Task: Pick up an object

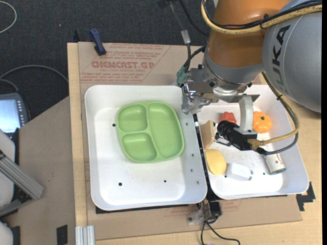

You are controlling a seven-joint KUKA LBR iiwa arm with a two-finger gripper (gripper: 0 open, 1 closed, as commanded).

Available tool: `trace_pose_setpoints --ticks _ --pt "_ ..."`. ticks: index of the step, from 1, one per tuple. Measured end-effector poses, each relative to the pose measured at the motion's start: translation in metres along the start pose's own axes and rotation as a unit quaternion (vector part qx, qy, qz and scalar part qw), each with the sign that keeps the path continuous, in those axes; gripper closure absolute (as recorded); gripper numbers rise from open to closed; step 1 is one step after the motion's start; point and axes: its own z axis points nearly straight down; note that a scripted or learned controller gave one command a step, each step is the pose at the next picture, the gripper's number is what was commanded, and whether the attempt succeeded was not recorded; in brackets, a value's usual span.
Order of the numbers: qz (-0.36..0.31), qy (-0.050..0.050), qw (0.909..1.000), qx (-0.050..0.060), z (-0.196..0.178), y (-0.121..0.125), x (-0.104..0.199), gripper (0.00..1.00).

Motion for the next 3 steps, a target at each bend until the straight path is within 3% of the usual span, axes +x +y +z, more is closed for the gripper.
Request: trace_pose_setpoints --ticks 1,2,3 --pt "-0.002 0.003 1.0000 -0.007 -0.081 -0.057 0.029 1.00" --pt "0.003 -0.001 1.0000 0.002 0.088 0.018 0.027 1.00" --pt "-0.003 0.002 1.0000 -0.001 0.063 -0.025 0.098 1.00"
